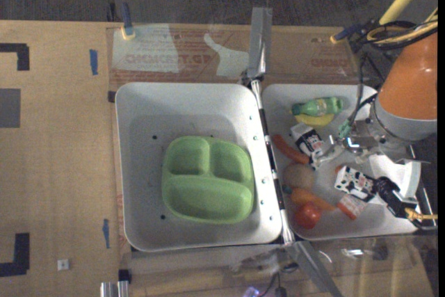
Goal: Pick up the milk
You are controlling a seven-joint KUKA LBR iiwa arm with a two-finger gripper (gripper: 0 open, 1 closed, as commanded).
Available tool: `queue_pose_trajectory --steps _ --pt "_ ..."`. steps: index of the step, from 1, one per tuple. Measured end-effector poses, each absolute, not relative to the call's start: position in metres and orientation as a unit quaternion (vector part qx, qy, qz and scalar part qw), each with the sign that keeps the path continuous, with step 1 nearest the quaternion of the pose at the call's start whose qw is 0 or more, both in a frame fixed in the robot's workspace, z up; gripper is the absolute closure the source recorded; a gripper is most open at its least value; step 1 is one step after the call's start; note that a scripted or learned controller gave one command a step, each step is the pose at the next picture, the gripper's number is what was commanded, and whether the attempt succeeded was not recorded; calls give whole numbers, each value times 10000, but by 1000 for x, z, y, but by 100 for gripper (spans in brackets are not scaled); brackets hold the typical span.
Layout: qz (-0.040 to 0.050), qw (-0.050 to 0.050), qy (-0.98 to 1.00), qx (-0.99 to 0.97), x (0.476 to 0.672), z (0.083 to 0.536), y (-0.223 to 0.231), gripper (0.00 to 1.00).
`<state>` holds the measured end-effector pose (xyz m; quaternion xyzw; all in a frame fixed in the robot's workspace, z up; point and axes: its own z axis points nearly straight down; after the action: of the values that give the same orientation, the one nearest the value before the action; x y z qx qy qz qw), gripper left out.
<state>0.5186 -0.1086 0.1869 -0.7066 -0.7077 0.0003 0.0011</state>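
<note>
Currently the milk [307, 140], a small black-and-white carton, lies tipped in the right bin [389, 227], between the lime bottle [318, 106] and a carrot [288, 148]. Claw [341, 146] sits just beside it; finger state cannot be told. Judged light, stiff-walled, slightly crushable, glossy. Best grip: across the flat sides, mid-body.

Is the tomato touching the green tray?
Apart. The camera view shows the tomato in the right bin and the green tray in the left bin, the bin walls between them.
</note>
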Motion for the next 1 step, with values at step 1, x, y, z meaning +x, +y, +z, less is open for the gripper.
queue_pose_trajectory --steps 1 --pt "-14 -18 -7316 -6817 577 110 -112 0"
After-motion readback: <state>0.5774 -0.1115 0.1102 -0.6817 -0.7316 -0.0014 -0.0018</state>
